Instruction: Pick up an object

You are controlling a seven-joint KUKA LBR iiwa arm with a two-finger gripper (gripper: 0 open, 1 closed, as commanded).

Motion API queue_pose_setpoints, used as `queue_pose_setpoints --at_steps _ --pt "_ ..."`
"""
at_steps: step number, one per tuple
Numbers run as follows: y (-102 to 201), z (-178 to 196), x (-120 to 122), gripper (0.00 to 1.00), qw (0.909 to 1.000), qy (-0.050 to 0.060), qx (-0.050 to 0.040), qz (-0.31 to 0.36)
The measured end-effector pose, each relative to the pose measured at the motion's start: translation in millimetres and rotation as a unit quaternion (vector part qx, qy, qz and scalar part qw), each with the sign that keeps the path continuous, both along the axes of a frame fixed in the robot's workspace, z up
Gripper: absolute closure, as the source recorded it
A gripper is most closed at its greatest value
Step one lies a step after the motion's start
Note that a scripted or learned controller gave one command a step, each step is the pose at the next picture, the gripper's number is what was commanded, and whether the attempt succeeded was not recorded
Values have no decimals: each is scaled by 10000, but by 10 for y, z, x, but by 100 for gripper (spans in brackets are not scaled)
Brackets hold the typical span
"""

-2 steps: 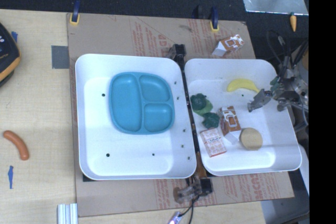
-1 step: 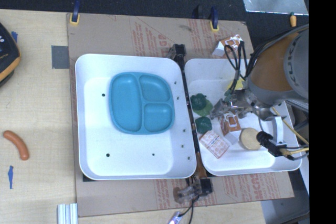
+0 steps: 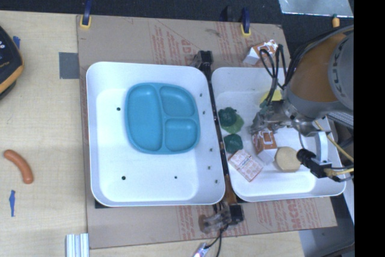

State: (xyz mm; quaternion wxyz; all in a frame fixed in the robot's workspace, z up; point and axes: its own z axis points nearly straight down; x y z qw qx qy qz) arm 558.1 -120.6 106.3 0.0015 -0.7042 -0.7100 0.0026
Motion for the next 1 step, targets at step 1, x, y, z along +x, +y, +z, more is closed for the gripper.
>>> queue_pose_setpoints --at_steps 1 --pt "454 859 223 100 10000 -20 13 -22"
